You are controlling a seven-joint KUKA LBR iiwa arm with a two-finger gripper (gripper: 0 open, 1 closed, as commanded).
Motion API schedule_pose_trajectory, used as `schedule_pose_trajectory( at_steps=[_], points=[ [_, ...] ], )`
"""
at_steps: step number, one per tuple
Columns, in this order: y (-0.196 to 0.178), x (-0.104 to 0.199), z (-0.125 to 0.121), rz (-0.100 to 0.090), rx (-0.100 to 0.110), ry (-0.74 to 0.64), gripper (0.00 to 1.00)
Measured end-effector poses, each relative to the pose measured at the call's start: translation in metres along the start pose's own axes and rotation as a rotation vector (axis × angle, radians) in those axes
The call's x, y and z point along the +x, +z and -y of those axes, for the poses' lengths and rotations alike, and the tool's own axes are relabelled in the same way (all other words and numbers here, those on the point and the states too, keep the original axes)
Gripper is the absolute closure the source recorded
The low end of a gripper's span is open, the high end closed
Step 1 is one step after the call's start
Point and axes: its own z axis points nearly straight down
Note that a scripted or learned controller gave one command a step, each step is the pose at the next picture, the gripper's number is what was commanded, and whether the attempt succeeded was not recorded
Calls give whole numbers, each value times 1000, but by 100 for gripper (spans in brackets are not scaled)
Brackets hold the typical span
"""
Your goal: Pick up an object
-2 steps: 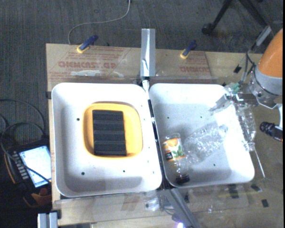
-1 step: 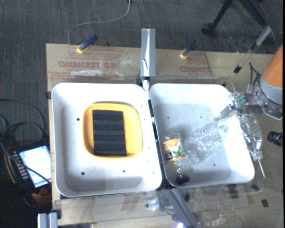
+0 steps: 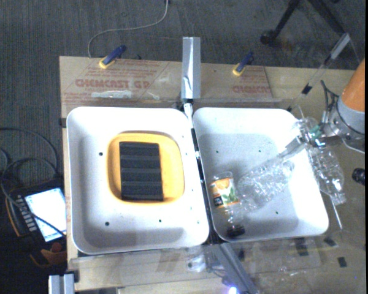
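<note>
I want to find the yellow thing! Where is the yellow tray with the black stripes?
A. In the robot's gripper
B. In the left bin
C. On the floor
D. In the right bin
B: the yellow tray with black stripes lies flat in the middle of the left bin, while the right bin holds a clear plastic bottle.

Floor (image 3: 43,23): dark grey carpet; thin cable (image 3: 148,18) looping at 11 o'clock; black chair base (image 3: 306,8) (castors visible) at 1 o'clock; lit tablet (image 3: 42,208) at 8 o'clock; wooden bench board (image 3: 135,81) with blue-yellow clamps (image 3: 112,56).
</note>
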Motion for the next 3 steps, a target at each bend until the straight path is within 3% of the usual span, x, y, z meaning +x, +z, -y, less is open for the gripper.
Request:
schedule_pose_trajectory(
  at_steps=[1, 2, 3],
  points=[
    [0, 0, 0, 0, 0, 0, 0],
    [63, 21, 17, -4, 0, -75, 0],
    [113, 51, 11, 16, -21, -162, 0]
  ],
)
